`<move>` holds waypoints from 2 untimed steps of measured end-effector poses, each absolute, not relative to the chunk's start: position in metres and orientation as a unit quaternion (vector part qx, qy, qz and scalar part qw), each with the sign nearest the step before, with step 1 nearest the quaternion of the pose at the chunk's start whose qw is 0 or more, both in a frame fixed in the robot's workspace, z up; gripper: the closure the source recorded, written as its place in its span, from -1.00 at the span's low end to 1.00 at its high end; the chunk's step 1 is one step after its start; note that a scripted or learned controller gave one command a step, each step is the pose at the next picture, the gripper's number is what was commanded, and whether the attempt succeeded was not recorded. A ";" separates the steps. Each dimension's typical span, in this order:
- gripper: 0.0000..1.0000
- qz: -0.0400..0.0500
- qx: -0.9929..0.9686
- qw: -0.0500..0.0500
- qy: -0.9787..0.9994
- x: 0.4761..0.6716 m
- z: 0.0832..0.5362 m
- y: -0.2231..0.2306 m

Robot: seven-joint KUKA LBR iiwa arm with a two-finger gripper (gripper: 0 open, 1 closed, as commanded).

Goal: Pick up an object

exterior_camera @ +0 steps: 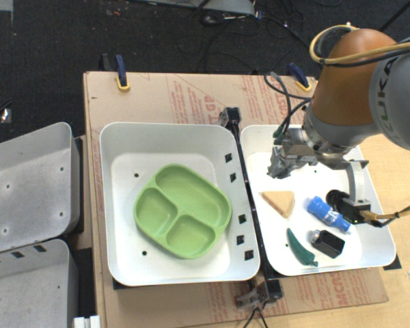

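The right bin (376,255) holds a tan wedge-shaped block (279,201), a blue cylinder with a white band (328,214), a dark green curved piece (300,247) and a small black block (327,242). My gripper (279,167) hangs over the bin's upper left part, just above and slightly left of the tan wedge. Its dark fingers point down toward the bin floor, and nothing shows between them. The arm's orange band and grey wrist cover the bin's back right corner.
The left bin (116,183) holds a green three-compartment plate (182,211). A black divider strip (240,183) runs between the bins. White lids (27,176) lie at the far left. Blue clamps (121,74) hold the cardboard base at the back.
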State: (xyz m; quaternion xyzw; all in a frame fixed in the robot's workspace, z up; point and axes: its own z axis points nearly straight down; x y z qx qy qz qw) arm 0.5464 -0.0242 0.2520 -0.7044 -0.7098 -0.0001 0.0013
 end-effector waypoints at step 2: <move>1.00 0.000 -0.704 0.001 -0.710 0.519 0.249 0.067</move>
